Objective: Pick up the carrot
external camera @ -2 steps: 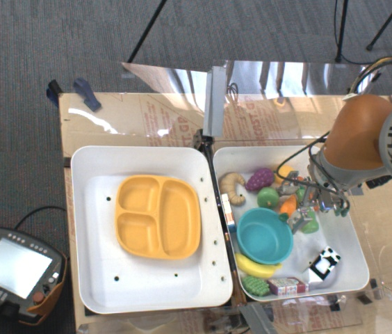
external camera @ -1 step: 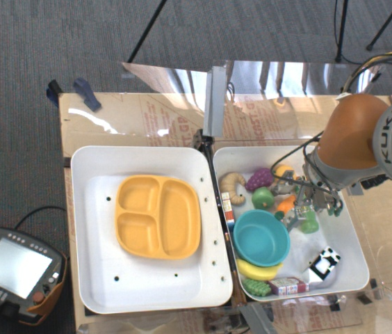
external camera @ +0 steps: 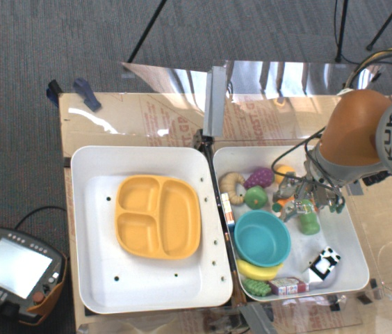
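In the right bin (external camera: 349, 252), a small orange piece that looks like the carrot (external camera: 288, 209) lies between the teal bowl (external camera: 262, 238) and a green object (external camera: 309, 222). My gripper (external camera: 299, 199) hangs low right over it, below the orange wrist band (external camera: 354, 127). The gripper's body and cables hide most of the carrot. I cannot tell whether anything is held.
Around the gripper lie a green ball (external camera: 256, 197), a purple grape bunch (external camera: 259, 178), a tan croissant-shaped toy (external camera: 232, 184) and an orange-yellow item (external camera: 284, 172). A yellow banana (external camera: 256, 269), a small box (external camera: 286, 286) and a black-and-white block (external camera: 325, 263) sit nearer. The left bin (external camera: 92, 256) holds a yellow divided plate (external camera: 158, 216).
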Controlling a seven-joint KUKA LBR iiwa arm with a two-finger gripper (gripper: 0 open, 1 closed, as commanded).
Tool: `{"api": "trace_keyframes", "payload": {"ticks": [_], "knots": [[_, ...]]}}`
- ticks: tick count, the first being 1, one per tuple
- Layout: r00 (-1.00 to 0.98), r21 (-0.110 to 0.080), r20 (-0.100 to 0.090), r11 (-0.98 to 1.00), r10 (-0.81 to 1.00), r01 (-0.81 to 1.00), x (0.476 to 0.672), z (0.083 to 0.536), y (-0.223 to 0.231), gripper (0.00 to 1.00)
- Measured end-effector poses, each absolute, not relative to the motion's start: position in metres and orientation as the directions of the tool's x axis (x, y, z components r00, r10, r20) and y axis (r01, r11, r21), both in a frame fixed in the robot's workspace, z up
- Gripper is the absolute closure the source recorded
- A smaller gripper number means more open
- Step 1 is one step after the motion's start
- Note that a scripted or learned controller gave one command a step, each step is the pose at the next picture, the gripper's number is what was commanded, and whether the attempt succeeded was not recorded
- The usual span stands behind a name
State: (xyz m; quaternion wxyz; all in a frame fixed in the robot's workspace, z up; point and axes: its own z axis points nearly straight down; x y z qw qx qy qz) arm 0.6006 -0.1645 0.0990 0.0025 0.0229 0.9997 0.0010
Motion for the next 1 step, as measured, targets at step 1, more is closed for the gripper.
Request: {"api": "trace_keyframes", "payload": {"ticks": [1], "knots": [[-0.959,0.002,-0.006,0.959,0.284,0.284,0.5959,0.1914,-0.1497,1.00]]}}
